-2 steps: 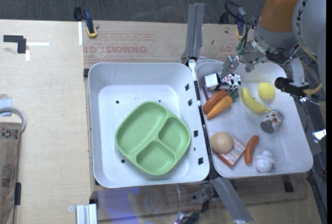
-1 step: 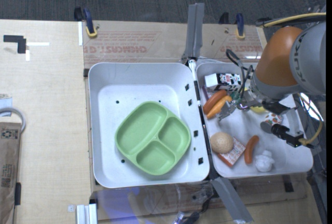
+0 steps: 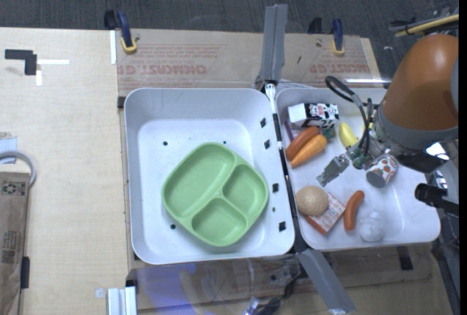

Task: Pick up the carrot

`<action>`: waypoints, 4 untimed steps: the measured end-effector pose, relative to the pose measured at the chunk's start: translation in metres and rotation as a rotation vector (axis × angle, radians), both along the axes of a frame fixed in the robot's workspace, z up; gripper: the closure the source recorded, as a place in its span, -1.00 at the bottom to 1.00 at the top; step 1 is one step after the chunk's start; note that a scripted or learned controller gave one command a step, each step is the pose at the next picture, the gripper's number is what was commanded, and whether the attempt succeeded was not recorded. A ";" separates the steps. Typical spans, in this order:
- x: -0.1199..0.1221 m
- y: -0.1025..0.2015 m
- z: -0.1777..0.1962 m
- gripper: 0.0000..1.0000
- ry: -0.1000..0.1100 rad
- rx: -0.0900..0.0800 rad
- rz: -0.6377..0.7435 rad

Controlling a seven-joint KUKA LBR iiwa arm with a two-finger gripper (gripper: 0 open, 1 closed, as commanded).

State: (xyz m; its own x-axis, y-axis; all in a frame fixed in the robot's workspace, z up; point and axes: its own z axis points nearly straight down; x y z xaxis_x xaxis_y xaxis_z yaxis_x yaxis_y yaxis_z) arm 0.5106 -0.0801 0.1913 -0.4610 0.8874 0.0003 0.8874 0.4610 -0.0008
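Observation:
The carrot (image 3: 309, 149) is orange and lies slantwise at the upper left of the right bin (image 3: 408, 237), next to a darker red-orange piece (image 3: 300, 138). My gripper (image 3: 330, 171) hangs just right of and below the carrot's thick end. It is apart from the carrot, and nothing shows in it. The grey arm with its orange band (image 3: 430, 80) comes in from the right and hides the bin's upper right corner.
The right bin also holds a white and black box (image 3: 314, 113), a yellow piece (image 3: 348, 135), a small can (image 3: 381, 170), a tan ball (image 3: 311, 200) on a red packet (image 3: 333, 214), a red sausage (image 3: 353, 208) and a clear lump (image 3: 371, 226). A green divided plate (image 3: 215, 193) lies in the left bin (image 3: 146, 160).

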 end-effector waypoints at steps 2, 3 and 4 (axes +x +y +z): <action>0.063 -0.032 -0.067 -1.00 0.000 -0.001 0.007; 0.071 -0.059 -0.028 -1.00 -0.002 -0.001 -0.016; 0.114 -0.028 -0.100 -1.00 0.002 -0.001 0.176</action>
